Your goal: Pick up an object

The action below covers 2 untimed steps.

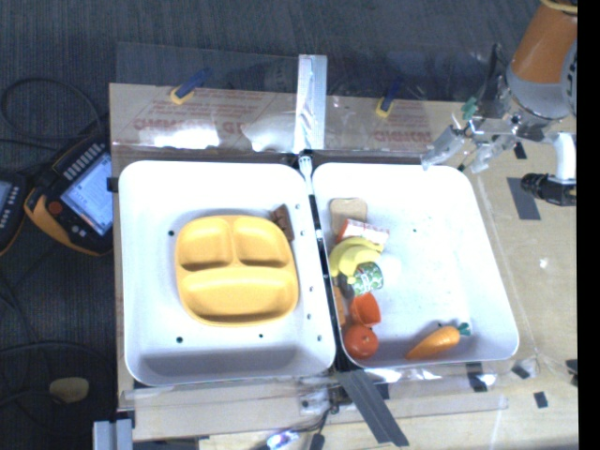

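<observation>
Open floor right of toy cluster [357,279]

The arm [546,50] wears a broad orange band above a grey-white wrist; its claw [457,153] is slim pale metal with small dark fittings and a green speck

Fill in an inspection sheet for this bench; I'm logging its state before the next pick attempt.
Surface: bench bearing left bin and right bin side by side.
Job's things: carrot, tomato and a pile of toy food along the right bin's left wall.
Clutter: yellow divided tray in the left bin.
Grippers: gripper above the right bin's far right corner, nothing seen between its fingers.
Cables: black cable left of the bench.
Surroundings: handheld pendant on the dark floor.
</observation>
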Each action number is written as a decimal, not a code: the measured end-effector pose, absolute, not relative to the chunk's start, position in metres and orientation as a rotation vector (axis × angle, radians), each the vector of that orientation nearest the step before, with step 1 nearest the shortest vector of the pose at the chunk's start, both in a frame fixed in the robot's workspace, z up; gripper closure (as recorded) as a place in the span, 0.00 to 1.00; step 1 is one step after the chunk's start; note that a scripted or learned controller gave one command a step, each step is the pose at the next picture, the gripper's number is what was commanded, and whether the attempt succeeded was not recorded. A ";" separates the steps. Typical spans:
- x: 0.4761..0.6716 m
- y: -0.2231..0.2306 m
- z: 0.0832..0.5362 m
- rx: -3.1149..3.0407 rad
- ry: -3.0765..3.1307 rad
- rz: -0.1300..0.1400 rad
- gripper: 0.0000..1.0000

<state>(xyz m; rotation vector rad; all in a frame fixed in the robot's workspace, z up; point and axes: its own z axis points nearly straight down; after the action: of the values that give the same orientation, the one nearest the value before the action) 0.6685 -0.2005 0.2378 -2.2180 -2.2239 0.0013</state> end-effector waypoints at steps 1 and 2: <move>0.668 -0.113 0.110 -1.939 -2.470 0.001 0.00; 0.638 -0.114 0.094 -1.874 -2.543 -0.015 0.00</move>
<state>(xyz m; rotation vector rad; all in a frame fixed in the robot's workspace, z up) 0.6385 -0.1142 0.0941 -1.8740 -2.5433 -0.0153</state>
